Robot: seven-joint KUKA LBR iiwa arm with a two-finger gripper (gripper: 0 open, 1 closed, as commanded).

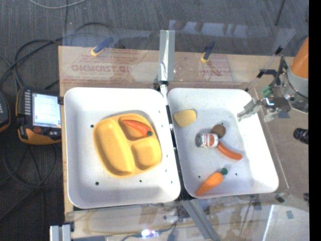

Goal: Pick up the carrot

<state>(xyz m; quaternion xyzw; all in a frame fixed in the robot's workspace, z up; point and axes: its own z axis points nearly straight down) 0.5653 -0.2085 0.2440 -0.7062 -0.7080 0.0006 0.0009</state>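
Pick not started: carrot [210,181] lies untouched near the front edge of the right bin [261,177], pincer [257,108] hovers over that bin's far right rim, grip state indeterminate.

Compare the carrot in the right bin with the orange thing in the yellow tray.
The carrot lies on the right bin's bare floor; the orange item sits in a compartment of the yellow tray. The carrot is paler orange, the tray item redder. Both are tapered with green ends.
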